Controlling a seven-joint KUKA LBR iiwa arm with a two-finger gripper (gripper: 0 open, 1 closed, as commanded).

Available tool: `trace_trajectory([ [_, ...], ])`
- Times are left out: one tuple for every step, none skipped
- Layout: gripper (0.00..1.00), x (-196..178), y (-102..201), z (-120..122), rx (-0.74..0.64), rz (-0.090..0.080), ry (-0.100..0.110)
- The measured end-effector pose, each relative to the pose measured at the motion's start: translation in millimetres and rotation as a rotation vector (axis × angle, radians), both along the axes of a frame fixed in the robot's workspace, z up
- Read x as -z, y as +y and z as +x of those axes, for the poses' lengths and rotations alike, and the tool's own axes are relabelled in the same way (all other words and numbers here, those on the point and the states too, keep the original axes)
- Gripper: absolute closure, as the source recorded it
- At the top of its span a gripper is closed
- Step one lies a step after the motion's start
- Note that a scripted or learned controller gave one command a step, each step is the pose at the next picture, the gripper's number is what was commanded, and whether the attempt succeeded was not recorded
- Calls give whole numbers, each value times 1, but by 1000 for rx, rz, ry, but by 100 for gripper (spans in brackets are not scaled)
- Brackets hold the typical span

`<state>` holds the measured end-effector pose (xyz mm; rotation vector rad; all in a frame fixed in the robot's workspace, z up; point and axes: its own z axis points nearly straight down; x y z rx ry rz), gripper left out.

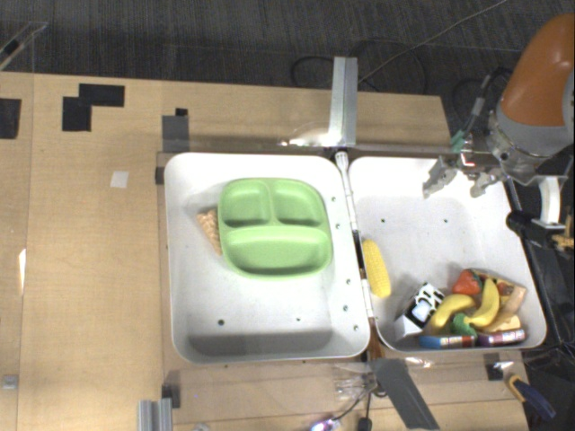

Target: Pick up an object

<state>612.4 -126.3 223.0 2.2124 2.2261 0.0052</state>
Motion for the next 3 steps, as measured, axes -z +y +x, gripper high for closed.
trace_trajectory([
  [0, 122, -36, 11, -122, -1, 0],
  [0, 135, -43, 59, -31, -1, -3],
  [0, 95, -52, 39, -137, -3, -4],
])
